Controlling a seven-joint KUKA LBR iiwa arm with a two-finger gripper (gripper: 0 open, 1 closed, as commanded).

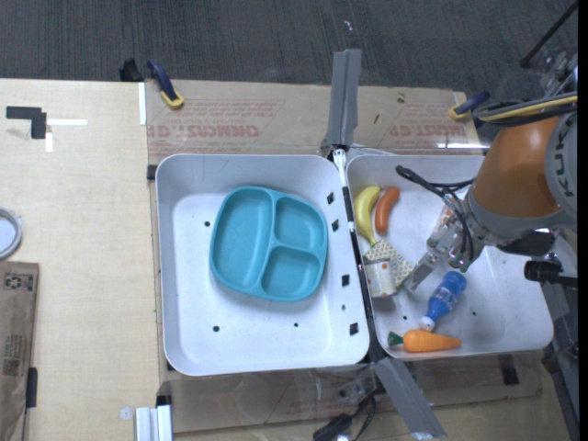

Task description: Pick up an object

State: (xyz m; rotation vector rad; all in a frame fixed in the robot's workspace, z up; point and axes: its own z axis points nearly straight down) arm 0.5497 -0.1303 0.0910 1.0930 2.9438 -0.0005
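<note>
The gripper (439, 257) hovers, fingers apart and empty, just above the blue bottle (444, 298); next it must descend and close.

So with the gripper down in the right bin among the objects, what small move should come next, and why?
Probably a short descent toward the blue plastic bottle. The gripper sits just above and left of it in the right white bin, with nothing visibly between its fingers. The bottle lies apart from the orange carrot and the patterned box, so it looks the least crowded target.
</note>
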